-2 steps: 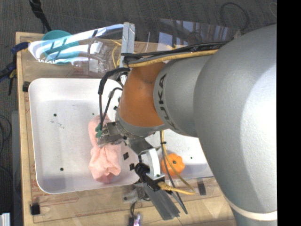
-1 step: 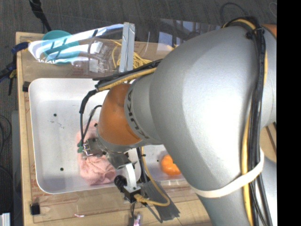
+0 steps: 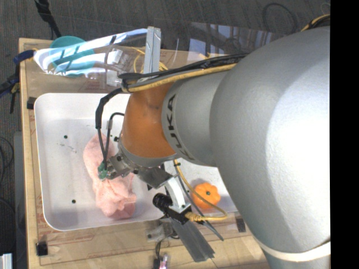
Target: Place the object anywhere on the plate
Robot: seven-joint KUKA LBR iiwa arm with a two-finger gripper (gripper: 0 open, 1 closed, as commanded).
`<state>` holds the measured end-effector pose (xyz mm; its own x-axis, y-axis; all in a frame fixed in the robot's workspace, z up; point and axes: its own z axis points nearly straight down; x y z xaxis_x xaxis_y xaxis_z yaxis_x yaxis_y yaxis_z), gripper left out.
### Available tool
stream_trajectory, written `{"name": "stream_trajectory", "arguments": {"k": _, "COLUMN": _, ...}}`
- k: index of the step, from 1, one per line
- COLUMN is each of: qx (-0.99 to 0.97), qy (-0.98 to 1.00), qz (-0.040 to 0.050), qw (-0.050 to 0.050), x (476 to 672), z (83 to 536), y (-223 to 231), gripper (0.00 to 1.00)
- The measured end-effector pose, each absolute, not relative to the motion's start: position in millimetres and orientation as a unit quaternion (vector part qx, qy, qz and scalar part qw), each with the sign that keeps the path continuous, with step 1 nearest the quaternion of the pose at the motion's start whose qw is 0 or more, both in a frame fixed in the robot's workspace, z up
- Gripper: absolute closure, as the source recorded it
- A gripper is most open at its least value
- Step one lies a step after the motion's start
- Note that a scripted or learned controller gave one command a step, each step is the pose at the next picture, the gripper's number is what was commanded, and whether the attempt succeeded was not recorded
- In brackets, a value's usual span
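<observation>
The grey KUKA arm is reaching in from the right and covering most of the right half of the frame, its orange band sitting over the middle of the picture. Below that band the wrist hardware is hanging over the left white bin, which is lying in the left half of the frame. Inside this bin a pale pink plate, crumpled and soft in look, is resting near the lower middle, partly hidden under the wrist. The gripper is sitting just above the plate's upper edge, and how far it is parted, or whether it has anything in it, cannot be told, since the arm is blocking it. A small orange pumpkin-shaped object is lying lower right of the wrist, in the neighbouring bin as far as can be judged, well apart from the plate. Black cables are looping down beside the band. At the upper left, a teal item in clear plastic wrapping is lying on the wooden bench.
</observation>
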<state>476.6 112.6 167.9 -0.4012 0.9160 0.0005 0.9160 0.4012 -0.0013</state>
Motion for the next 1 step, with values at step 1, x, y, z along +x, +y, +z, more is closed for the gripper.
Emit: {"name": "stream_trajectory", "arguments": {"k": 1, "qx": -0.536, "qy": -0.844, "qz": 0.0025, "qw": 0.002, "x": 521.8, "z": 147.8, "y": 175.8, "gripper": 1.0}}
